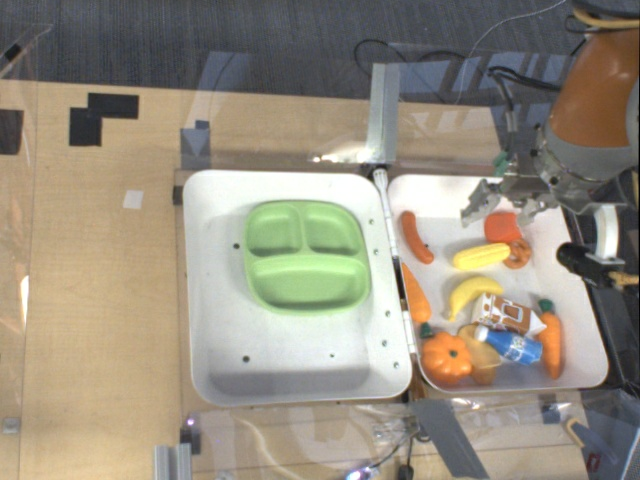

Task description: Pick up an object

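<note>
A: Where is the hand?

B: Over the far part of the right shallow white bin, above the toys. Its grey fingers are spread apart, nothing between them. An orange-red block-shaped toy lies just beneath and between them.

A: What else sits in that bin?

B: A yellow plastic corn cob just nearer than the block, a red toy sausage to the left, a yellow toy banana, an orange plastic pumpkin at the near left corner, a blue-and-white bottle and an orange toy carrot at the near right.

A: And the left white bin?

B: A light-green divided plastic tray rests in it, on the wooden tabletop.
</note>
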You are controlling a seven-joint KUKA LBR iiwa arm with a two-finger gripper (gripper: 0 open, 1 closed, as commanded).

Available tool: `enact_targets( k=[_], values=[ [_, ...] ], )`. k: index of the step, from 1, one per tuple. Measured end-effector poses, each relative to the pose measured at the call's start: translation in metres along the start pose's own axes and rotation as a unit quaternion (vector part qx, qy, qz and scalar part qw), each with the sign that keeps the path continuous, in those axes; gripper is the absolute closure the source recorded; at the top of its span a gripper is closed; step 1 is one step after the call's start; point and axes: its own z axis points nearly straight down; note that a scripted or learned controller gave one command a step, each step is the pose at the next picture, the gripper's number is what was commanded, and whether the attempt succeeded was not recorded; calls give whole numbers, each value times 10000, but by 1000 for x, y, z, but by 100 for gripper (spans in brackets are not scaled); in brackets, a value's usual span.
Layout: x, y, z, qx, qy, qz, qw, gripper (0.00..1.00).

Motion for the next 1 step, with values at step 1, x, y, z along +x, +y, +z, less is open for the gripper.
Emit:
enact_targets(
  k=[1],
  values=[
    [-17,-12,151,-56,-18,-598,9982,0]
  ],
)
